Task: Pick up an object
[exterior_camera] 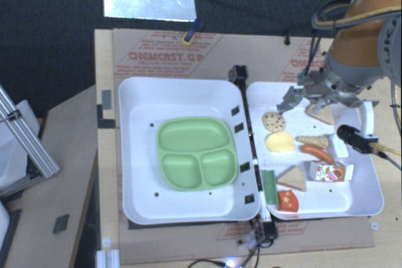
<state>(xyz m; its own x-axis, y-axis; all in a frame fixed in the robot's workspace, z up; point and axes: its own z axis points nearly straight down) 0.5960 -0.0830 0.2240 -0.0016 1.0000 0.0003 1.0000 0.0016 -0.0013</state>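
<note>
Your gripper [293, 99] hangs over the far part of the right bin [370, 198], just above and to the right of the cookie [273, 121]. Its fingers [287, 103] look spread a little with nothing between them, though at this slant you may find that hard to confirm. The toy food lies loose in that bin: the cookie touches the yellow lemon-like piece [280, 142] below it, and an ice-cream cone [313, 141] and a sausage [316, 152] sit just to the right. Nearer you are a small carton [328, 171], a sandwich wedge [292, 179], a green strip [269, 186] and a red piece [287, 200] (possibly a strawberry). A toast slice [321, 113] sits partly under the wrist. The left bin [135, 154] carries a green divided plate [195, 152].
</note>
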